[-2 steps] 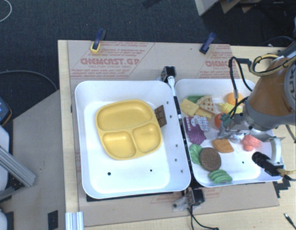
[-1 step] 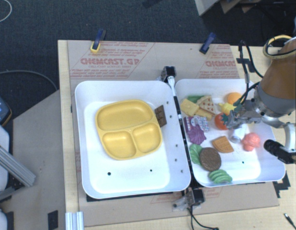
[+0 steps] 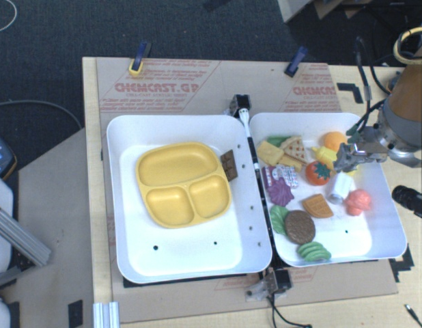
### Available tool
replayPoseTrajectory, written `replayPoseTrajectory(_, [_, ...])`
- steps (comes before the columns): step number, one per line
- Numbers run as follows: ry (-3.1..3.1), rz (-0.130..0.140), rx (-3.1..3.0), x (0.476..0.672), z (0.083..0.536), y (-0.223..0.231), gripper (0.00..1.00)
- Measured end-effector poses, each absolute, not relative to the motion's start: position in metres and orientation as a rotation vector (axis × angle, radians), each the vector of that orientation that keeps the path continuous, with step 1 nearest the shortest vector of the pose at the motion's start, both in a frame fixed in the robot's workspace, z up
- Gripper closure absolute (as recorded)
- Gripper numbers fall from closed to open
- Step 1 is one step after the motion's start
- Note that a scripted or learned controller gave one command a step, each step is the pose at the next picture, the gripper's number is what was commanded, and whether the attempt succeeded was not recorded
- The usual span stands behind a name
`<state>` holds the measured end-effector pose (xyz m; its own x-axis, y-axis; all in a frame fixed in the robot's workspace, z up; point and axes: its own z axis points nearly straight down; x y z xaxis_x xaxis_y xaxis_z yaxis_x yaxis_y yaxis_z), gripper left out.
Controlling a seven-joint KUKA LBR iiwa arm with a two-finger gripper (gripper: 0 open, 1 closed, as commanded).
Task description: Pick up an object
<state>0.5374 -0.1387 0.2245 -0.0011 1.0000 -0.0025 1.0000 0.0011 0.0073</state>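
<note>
The pincer [image 3: 349, 157] sits low over the right bin [image 3: 388, 234], upper-right part, w/ the grey wrist and orange band coming in from the right edge. Can't tell from here whether it's wide or narrow, it's a dark metal blur, and I see nothing clearly gripped in it.

Closest candidates: a small white cylinder-ish piece [image 3: 341, 186] just below it, a red tomato [image 3: 317, 173] just to its left, a yellow bit [image 3: 326, 154] touching the tomato, and an orange [image 3: 333, 141] just above. My guess is the white piece or the tomato is the target, but that's a guess. All look like toy food: light, stiff plastic, smooth and prob. slippery, not fragile. Round ones like the tomato would want a grip across the widest middle, else they'd squirt out. The white piece looks easier, taken across its short side.

Further out: pink ball-like toy [image 3: 359, 201] to the lower right, orange wedge [image 3: 317, 206] below, purple grapes [image 3: 279, 193] and a printed packet [image 3: 282, 177] twd the middle, cheese wedge [image 3: 271, 154] and a sandwich-like slice [image 3: 293, 153] up left, brown cookie [image 3: 300, 227] and green pieces [image 3: 313, 252] near the front.

Left bin [image 3: 122, 190] holds a yellow divided plate [image 3: 182, 183] w/ a small brown block [image 3: 229, 165] at its right edge. Both bins rest on the cardboard-covered bench [image 3: 197, 84].

Arm pose: wrist angled down and inward from the right, reaching short, over the crowded corner.
</note>
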Motion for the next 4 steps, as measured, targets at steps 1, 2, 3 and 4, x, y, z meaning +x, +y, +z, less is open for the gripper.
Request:
replayPoseTrajectory(1, [2.225,0.005,2.212,0.577,0.222,-0.088,1.00])
replayPoseTrajectory(2, [2.224,0.005,2.214,0.612,0.213,-0.049,1.00])
replayPoseTrajectory(3, [2.225,0.007,2.213,0.635,0.225,-0.001,1.00])
replayPoseTrajectory(4, [2.221,0.003,2.217,0.656,0.215,0.003,1.00])
